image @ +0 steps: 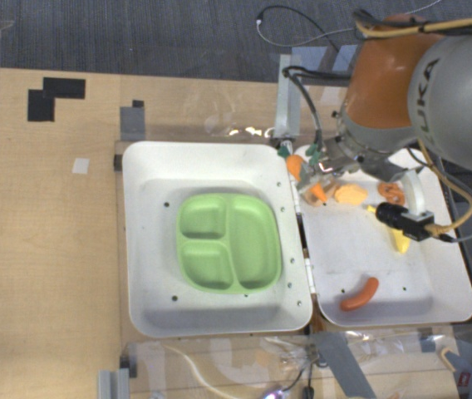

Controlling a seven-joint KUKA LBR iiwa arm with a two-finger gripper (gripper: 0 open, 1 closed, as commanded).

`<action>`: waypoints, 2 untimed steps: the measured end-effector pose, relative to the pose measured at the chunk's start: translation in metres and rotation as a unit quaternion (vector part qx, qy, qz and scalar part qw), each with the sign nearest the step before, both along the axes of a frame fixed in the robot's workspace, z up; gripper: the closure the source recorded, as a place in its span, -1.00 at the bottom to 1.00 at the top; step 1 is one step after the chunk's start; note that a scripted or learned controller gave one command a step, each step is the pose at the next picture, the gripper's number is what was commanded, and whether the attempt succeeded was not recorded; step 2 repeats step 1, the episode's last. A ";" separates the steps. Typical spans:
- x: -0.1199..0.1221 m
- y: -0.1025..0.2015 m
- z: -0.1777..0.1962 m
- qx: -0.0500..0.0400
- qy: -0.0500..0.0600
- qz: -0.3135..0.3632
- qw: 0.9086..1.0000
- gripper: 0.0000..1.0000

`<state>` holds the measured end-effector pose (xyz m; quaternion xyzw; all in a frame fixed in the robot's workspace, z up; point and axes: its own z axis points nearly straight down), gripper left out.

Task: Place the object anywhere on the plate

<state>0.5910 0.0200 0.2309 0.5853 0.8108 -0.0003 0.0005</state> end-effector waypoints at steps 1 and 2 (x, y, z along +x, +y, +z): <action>0.000 0.000 0.000 0.000 0.000 0.000 1.000 -1.00; 0.000 0.000 0.000 0.000 0.000 0.000 1.000 -1.00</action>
